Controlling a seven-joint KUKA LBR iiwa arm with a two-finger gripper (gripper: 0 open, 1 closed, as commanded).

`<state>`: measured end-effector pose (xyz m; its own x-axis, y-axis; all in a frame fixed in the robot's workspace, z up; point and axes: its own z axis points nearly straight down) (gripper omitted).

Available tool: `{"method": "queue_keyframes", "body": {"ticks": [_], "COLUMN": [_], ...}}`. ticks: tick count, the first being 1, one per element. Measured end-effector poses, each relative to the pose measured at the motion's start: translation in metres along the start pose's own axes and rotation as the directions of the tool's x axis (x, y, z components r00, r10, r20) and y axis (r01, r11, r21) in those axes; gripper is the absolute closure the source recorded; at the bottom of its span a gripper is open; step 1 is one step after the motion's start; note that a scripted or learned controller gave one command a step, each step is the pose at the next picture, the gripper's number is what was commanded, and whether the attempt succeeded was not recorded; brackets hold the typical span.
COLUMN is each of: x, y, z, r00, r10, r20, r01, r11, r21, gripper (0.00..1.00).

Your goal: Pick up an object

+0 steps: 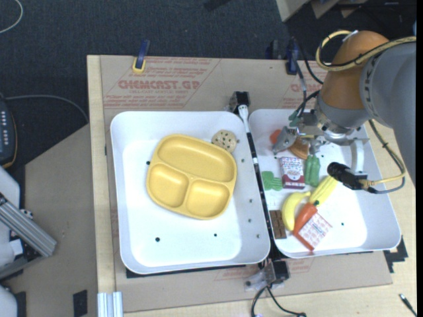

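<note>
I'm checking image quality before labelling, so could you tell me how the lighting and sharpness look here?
Camera view: even, soft lighting, faint shadows; the yellow tray in the left bin is crisp, the small items under the gripper look slightly soft, and the right bin shows no harsh glare.

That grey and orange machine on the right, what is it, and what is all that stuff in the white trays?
It is a robot arm, photographed from a camera fixed above the bench, looking down at a slant. Its gripper, a two-fingered claw, hangs over the right bin, which holds toy food: a banana, a carrot, corn, a small red packet and some green pieces. The left bin holds a yellow divided plate and a cookie. I cannot tell whether the claw holds anything.
</note>
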<state>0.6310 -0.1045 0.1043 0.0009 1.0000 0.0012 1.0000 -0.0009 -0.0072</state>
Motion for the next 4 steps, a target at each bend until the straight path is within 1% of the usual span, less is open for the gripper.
{"method": "queue_keyframes", "body": {"ticks": [1,2,3,4], "x": [0.000,0.000,0.000,0.004], "y": [0.000,0.001,0.003,0.013], "z": [0.020,0.009,-0.034,-0.087], "r00": [1.000,1.000,1.000,1.000], "r10": [-0.001,0.000,-0.001,-0.002], "r20": [0.001,0.001,0.002,0.003], "r01": [0.001,0.000,0.001,0.002], "r11": [1.000,1.000,1.000,1.000], "r21": [-0.003,-0.007,-0.011,-0.014], "gripper": [0.00,1.00,1.00,1.00]}}
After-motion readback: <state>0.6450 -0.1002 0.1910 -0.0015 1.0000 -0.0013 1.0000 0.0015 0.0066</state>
